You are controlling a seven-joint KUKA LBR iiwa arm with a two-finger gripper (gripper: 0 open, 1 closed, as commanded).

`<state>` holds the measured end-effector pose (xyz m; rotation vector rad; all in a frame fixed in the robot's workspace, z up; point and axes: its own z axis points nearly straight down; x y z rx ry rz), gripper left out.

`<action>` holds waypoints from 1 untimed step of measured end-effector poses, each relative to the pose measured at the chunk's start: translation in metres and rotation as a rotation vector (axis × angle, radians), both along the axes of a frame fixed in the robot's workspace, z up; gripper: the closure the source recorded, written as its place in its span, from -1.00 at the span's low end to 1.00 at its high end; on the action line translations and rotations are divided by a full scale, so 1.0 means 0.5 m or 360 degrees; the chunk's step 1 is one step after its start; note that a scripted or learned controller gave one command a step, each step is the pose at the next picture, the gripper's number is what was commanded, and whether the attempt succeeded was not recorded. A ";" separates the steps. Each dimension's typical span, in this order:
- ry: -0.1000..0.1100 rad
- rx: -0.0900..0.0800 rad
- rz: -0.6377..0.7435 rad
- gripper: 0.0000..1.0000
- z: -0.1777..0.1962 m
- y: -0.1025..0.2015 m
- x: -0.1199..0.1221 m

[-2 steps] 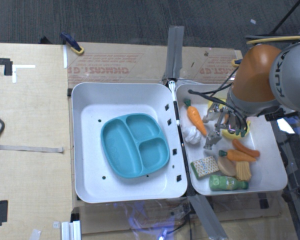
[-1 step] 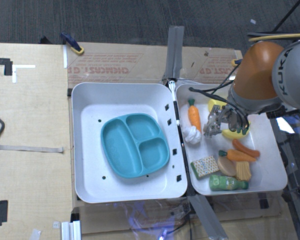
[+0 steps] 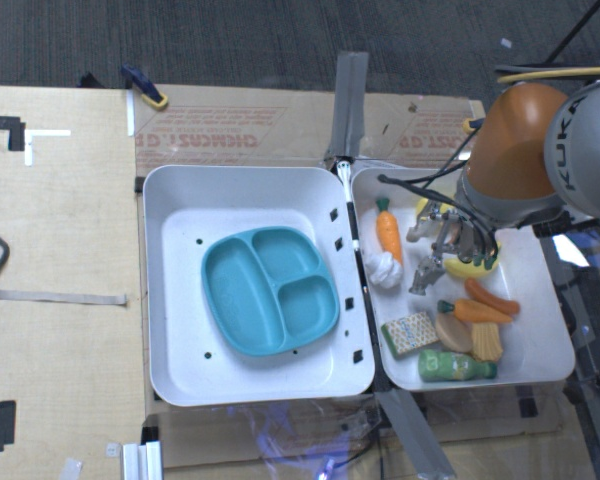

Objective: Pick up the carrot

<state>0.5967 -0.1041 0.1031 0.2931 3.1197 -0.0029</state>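
Camera view from above shows the gripper [image 3: 432, 258] hanging over the middle of the right bin [image 3: 535, 363], its two metal fingers spread a little and pointing down — nothing sits between them. The carrot [image 3: 388, 232], orange with a green tuft at its far end, lies near the bin's left wall, to the gripper's left in this view and a touch farther from me. Its long axis runs roughly away from the viewer, parallel to that wall. Just below its tip rests a small white crumpled thing [image 3: 384, 269], nearly touching it. A second orange piece, maybe another carrot [image 3: 485, 312], lies on the gripper's other side, among toy foods near a green can [image 3: 456, 366]. The left bin [image 3: 170, 298] holds a blue divided plate [image 3: 270, 290]. I'd judge the gripper must shift leftward, closing across the narrow width.
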 end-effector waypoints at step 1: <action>0.0004 0.0004 -0.0416 -1.00 -0.019 0.012 0.043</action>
